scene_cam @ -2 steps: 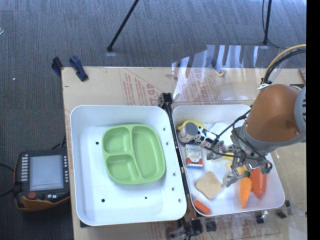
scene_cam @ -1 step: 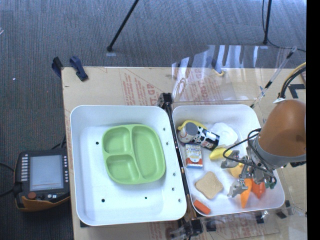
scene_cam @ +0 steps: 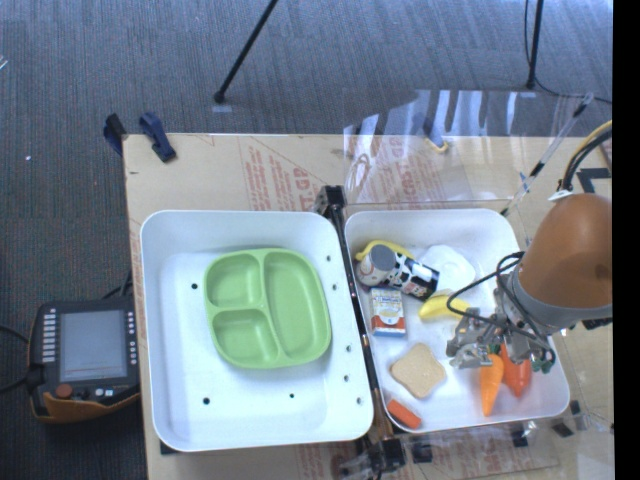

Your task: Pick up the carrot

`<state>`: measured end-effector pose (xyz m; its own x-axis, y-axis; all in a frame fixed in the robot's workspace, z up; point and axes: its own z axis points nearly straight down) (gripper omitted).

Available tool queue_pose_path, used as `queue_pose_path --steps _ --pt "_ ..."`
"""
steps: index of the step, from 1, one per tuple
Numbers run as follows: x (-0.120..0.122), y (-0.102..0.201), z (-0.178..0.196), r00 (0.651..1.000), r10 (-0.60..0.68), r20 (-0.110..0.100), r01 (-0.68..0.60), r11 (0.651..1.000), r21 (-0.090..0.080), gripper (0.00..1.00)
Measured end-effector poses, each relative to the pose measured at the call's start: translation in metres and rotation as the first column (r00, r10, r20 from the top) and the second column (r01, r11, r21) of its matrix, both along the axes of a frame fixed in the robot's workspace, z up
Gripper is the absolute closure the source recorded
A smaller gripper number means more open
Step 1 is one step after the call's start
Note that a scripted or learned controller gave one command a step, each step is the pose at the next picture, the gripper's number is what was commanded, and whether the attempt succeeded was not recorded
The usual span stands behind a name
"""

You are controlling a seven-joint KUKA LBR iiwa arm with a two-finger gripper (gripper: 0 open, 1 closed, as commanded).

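Carrot [scene_cam: 490, 383]: orange toy, right bin [scene_cam: 455, 223], near corner, beside a red-orange piece [scene_cam: 517, 375].
Handling: judged light, stiff, smooth; taper may slip.
Hold: across the thick upper end.
Gripper [scene_cam: 487, 345]: just above the carrot; open or closed cannot be told.
Neighbour: bread slice [scene_cam: 418, 371], close by.

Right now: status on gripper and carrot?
Gripper low in right bin, directly over carrot; hold unconfirmed. Carrot lies at bin's front right, red piece touching it. Bread slice just left.
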<state>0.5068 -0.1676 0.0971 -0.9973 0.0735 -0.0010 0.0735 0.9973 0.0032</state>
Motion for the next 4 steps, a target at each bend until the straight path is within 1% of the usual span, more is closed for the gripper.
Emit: queue_pose_path --steps 1,2,3,4 --pt "-0.008 0.037 0.043 0.989 -0.149 0.002 0.149 0.989 -0.001 1.00" --pt "-0.030 0.031 0.062 0.992 -0.124 -0.001 0.124 0.992 -0.002 1.00" --pt "-0.030 0.091 0.076 0.997 -0.071 -0.002 0.071 0.997 0.000 1.00" --pt "-0.030 0.090 0.076 0.997 -0.072 -0.003 0.072 0.997 -0.001 0.00"
